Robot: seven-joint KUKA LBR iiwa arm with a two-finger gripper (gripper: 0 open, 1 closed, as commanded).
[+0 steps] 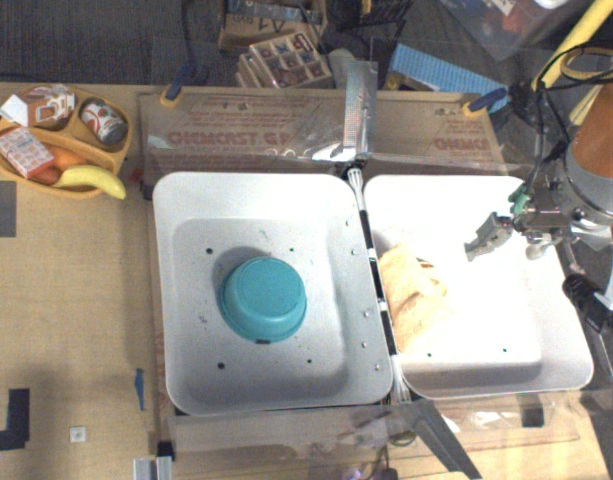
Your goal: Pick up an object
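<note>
A teal bowl (pixel 264 298) lies upside down in the middle of the left bin (pixel 186 218). A tan, bread-like lump (pixel 411 293) rests against the left wall of the right bin (pixel 506 358). My gripper (pixel 491 233) hangs over the right bin's upper right area, reaching in from the right. It is well to the right of the tan lump and a little farther back, and no object shows between its fingers.
A metal divider (pixel 371 258) runs between the two bins. A cardboard panel (pixel 256 133) stands behind them. A wooden dish of toy food with a banana (pixel 91 178) sits at the far left. Cables and the arm body (pixel 586 168) crowd the right edge.
</note>
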